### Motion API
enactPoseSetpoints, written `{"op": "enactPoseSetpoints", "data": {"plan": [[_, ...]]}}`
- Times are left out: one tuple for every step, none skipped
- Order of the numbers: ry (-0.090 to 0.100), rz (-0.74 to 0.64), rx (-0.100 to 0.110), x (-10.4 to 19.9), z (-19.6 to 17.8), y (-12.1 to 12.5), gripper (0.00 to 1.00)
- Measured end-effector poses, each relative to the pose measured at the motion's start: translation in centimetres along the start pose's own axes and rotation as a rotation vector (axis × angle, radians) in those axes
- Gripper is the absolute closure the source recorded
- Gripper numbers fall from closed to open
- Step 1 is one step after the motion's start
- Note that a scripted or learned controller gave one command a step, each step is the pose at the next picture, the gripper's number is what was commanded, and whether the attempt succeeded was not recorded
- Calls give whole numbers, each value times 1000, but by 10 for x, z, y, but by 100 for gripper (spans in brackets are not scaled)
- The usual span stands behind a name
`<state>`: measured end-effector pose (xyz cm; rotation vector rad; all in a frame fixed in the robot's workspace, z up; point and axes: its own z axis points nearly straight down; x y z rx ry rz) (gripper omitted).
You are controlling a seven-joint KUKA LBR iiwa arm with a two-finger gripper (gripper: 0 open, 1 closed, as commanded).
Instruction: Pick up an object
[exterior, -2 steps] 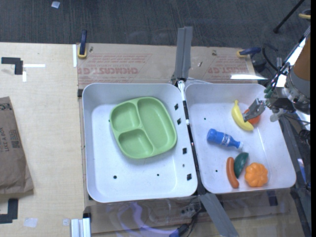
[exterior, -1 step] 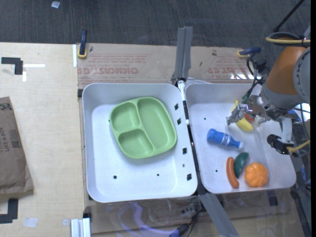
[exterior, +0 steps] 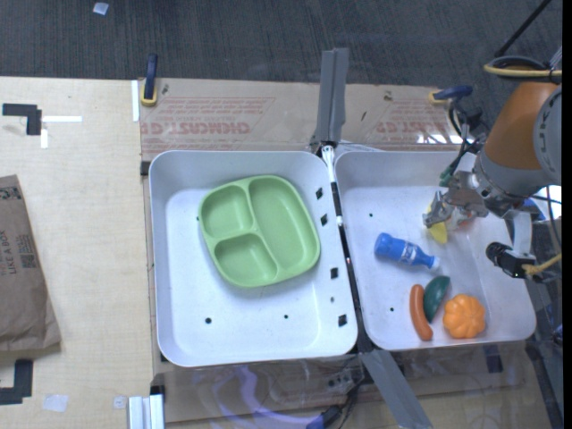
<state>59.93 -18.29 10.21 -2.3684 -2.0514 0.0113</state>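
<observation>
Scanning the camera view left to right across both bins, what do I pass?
Green divided plate in the left bin → blue bottle in the right bin → orange sausage-shaped piece → dark green piece → orange pumpkin. The pincer hangs above the yellow piece.

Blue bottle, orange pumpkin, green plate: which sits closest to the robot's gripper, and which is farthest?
1. Blue bottle, right bin, just below-left of the gripper.
2. Orange pumpkin, right bin's near corner.
3. Green plate, over in the left bin.
</observation>
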Motion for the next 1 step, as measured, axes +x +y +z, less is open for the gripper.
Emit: {"op": "enactPoseSetpoints", "data": {"plan": [[-1,-93,-11,72,-96,33,100]]}}
